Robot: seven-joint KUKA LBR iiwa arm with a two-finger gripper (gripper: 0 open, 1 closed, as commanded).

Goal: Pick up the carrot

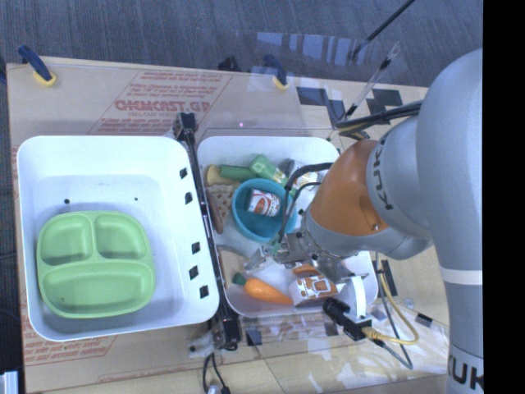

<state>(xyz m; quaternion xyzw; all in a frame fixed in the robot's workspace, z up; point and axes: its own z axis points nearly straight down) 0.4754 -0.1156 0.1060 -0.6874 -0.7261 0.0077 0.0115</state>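
Observation:
The carrot [266, 290], orange with a green stub at its left end, lies near the front wall of the right bin [215, 150]. My gripper [275, 255] hangs low in this bin below the orange wrist band, just above and behind the carrot. The arm's bulk covers the bin's right half. Nothing can be seen held in the gripper.
A blue cup [253, 218] with a small can [265, 203] in it stands behind the gripper. A green bottle [246, 171] and a waffle-like piece [221, 204] lie at the back left. A printed carton [315, 287] touches the carrot's right end. The left bin [49, 158] holds a green divided plate [95, 263].

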